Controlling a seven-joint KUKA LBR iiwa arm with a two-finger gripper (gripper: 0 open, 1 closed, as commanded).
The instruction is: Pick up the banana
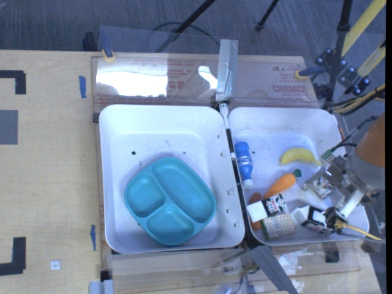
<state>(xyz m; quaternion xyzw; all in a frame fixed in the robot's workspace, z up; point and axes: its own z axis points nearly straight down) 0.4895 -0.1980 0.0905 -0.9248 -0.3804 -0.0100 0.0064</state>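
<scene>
My claw [326, 196] hangs low over the right bin [275, 122], grip state unclear, beside one banana [299, 157] near the far wall. One carrot [281, 185], one blue bottle [244, 162] and a box [267, 209] crowd nearby; one blue tray [169, 200] fills the left bin [122, 127].

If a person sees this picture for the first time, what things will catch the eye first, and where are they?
The big blue divided plate in the left bin stands out first. Next come the bright things in the right bin: a yellow banana near its far side, an orange carrot just in front of it, and a blue bottle along the left wall. The gripper reaches in from the right, beside the banana.
</scene>
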